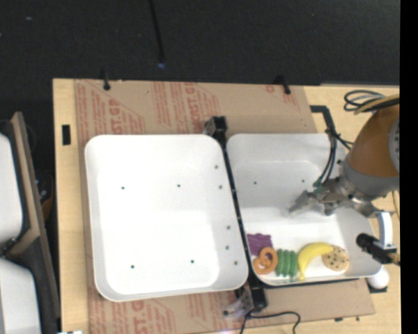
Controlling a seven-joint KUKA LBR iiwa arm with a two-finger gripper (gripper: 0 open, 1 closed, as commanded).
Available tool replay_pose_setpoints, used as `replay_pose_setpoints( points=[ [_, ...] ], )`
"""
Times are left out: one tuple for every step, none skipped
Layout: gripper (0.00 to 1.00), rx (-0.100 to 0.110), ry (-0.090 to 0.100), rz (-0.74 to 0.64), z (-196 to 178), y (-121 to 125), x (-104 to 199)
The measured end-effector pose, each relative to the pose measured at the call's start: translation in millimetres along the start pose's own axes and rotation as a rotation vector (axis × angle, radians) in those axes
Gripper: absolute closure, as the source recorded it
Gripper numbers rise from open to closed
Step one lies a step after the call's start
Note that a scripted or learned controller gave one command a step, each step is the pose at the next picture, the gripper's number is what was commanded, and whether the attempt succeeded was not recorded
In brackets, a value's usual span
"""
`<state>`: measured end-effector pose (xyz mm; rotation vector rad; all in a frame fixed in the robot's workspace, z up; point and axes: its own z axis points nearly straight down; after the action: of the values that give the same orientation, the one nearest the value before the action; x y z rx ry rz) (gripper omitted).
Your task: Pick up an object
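Hand (308, 202) is hanging open and holding nothing; curved yellow toy banana (313, 254) is lying below it, near right bin's (279, 152) front edge.

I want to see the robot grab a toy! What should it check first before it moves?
1. Toys to grab: banana, cookie, green piece, orange ring and purple piece lie along the right bin's near edge: ok.
2. Claw over the right bin: ok.
3. Claw directly above a toy: not ok, it is farther back.
4. Claw holding nothing: ok.
5. Toys spaced apart: not ok, they crowd together.
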<state>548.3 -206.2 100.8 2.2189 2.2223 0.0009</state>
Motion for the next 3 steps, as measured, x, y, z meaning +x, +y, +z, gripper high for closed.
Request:
replay_pose_setpoints(
  points=[
    [0.00,0.000,0.000,0.000,0.0,32.5,16.5],
    [0.00,0.000,0.001,-0.002,0.0,79.6,47.5],
    [0.00,0.001,-0.001,0.006,-0.3,66.4,-6.2]
  ],
)
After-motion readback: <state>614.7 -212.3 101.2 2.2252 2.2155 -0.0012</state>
